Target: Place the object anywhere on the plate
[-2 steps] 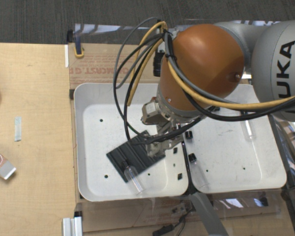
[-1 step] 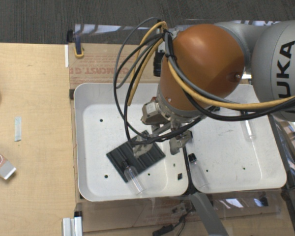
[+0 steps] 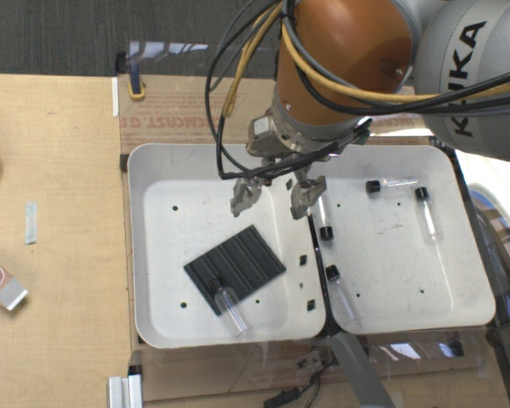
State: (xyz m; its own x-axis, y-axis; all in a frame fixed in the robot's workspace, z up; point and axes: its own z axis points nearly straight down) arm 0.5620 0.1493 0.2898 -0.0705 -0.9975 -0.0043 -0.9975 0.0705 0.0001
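Observation:
A black ribbed plate (image 3: 236,266) lies tilted in the left bin (image 3: 153,228). A clear vial with a black cap (image 3: 229,308) rests on the plate's lower corner, sticking out past its edge. My gripper (image 3: 276,198) hangs above the left bin's right side, up and to the right of the plate. Its two fingers stand apart, open, with nothing between them. Other clear vials with black caps lie in the right bin: one by the divider (image 3: 323,223), one near the bin's front left corner (image 3: 340,296), and two toward the back right (image 3: 391,185) (image 3: 427,211).
The arm's orange wrist (image 3: 348,41) and cables loom over the back of both bins. On the wooden bench to the left lie a small grey strip (image 3: 31,223) and a wrapped item (image 3: 2,283). Small black specks dot the bin floors.

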